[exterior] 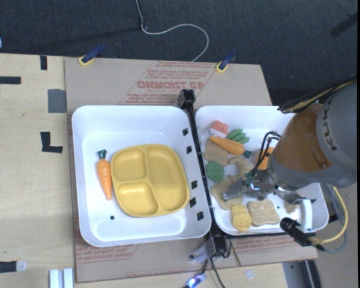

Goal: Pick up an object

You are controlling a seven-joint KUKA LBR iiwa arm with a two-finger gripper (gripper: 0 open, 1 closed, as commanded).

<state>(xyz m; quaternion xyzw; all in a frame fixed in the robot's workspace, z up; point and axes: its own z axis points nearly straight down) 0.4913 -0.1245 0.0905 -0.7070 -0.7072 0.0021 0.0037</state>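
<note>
- gripper point(235, 190) low in right bin point(300, 213), among toy food pile
- fingers: can't tell if apart or together
- bread slice point(263, 212) just near-right of gripper
- carrot point(104, 176) beside yellow tray point(150, 179), left bin point(84, 125)

glossy yellow plastic tray point(151, 180), smooth white bins point(84, 131), matt cardboard point(168, 83)

Brown cardboard sheet point(162, 83) under my two white bins, clipped by blue-and-yellow clamps point(91, 54); thin white cable point(174, 29) loops across the dark floor.
</note>
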